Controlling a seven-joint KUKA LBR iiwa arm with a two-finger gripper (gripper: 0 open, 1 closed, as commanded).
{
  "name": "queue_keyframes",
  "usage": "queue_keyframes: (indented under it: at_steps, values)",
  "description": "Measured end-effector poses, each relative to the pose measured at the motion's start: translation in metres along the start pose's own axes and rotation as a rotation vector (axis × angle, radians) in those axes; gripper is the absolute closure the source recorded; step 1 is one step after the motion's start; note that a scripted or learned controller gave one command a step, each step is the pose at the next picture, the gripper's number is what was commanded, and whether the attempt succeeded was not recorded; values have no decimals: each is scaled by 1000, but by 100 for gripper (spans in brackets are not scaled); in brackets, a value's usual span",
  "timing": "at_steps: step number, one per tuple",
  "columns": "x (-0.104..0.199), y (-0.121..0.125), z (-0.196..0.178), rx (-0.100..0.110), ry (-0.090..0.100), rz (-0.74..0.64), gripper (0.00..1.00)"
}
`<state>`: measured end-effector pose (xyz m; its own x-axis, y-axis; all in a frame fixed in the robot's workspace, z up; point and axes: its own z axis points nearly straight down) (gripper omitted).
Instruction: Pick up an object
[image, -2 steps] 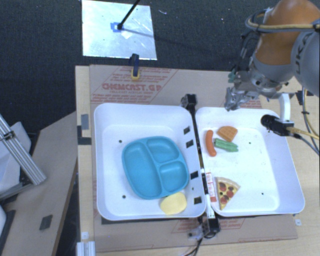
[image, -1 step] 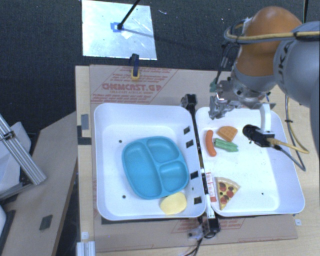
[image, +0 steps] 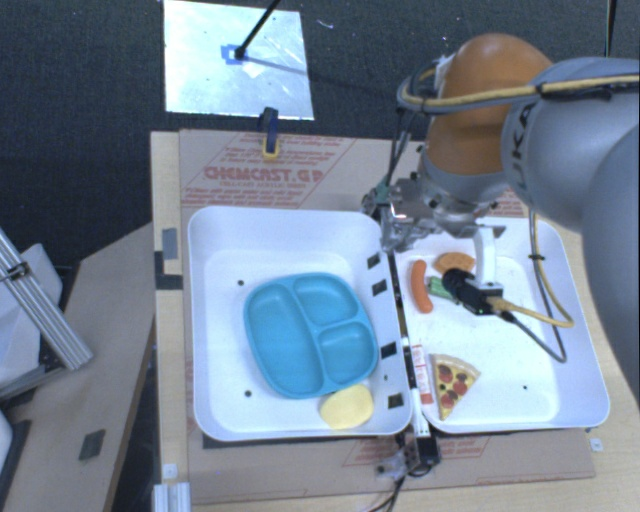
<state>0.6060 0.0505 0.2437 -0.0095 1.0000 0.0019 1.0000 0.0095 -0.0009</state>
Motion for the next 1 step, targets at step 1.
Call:
queue_keyframes:
  at_steps: [1]
  values:
    - [48, 3, 6, -2, 0, 1, 100]
